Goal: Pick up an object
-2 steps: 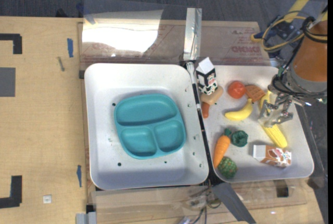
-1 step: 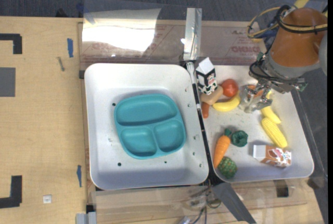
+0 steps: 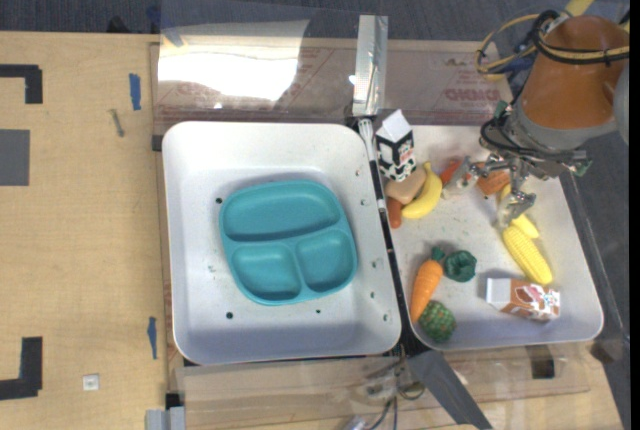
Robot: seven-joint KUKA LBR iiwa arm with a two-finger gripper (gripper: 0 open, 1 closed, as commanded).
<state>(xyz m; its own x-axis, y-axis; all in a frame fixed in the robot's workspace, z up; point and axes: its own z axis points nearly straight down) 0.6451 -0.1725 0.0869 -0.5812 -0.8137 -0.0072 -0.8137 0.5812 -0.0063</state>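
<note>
Toy food scattered in right bin [image 3: 585, 313], so within easy reach from the right side. Gripper [image 3: 512, 201] lowered just above corn cob [image 3: 527, 252], probably aiming there. Cannot tell how wide the fingers stand, nor any hold. Teal tray [image 3: 288, 240] alone in left bin [image 3: 190, 248].

Right bin [image 3: 585, 303] holds toy food, milk carton [image 3: 396, 143] upright far left, banana [image 3: 424, 196] beside it, corn [image 3: 527, 251] lying right, carrot [image 3: 426, 284] near centre, small box [image 3: 530, 299] near right
</note>
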